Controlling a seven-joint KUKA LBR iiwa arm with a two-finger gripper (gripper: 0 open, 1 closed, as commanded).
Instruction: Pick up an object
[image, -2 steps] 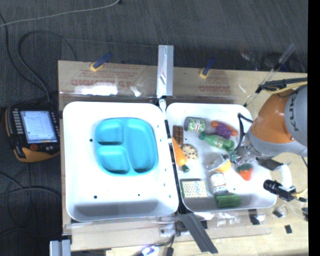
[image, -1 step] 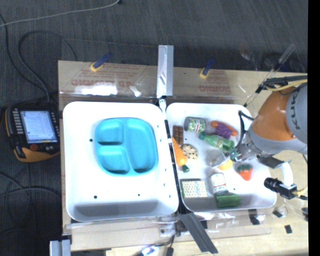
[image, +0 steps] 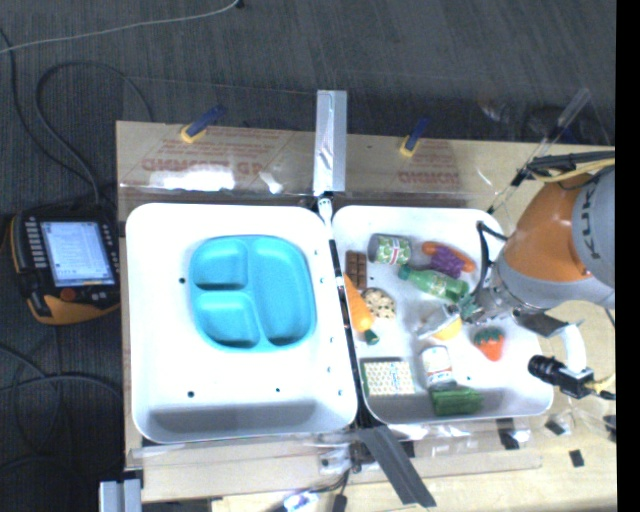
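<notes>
Worktop (image: 140, 150): a light brown board that carries two white bins side by side.
Green block (image: 456, 401): dark green, at the near edge of the right bin, nearer than the claw.
Checked box (image: 387, 377): small, with a dotted pattern, left of the green block, near the front of the bin.
Little jar (image: 436, 366): white with a red label, between the checked box and the red toy.
Red toy (image: 489, 344): red with a green top, like a strawberry, just beside the claw on its near side.
Claw (image: 472, 312): low over the right side of the right bin, at the end of the grey and orange arm. It is too small and dark to tell how far it is open or if it has hold of anything.
Yellow toy (image: 449, 327): just left of the claw, close to it.
Cookie (image: 378, 301): round with dark spots, well left of the claw.
Carrot (image: 359, 311): orange, by the left wall of the right bin.
Green bottle (image: 432, 283): lying down, a bit farther than the claw.
Purple grapes (image: 451, 262): far from us, behind the green bottle.
Can (image: 389, 247): lying on its side at the far end.
Right bin (image: 520, 400): white, holds all the toys.
Left bin (image: 160, 300): white, holds a blue tray (image: 252, 290) with three parts.
</notes>
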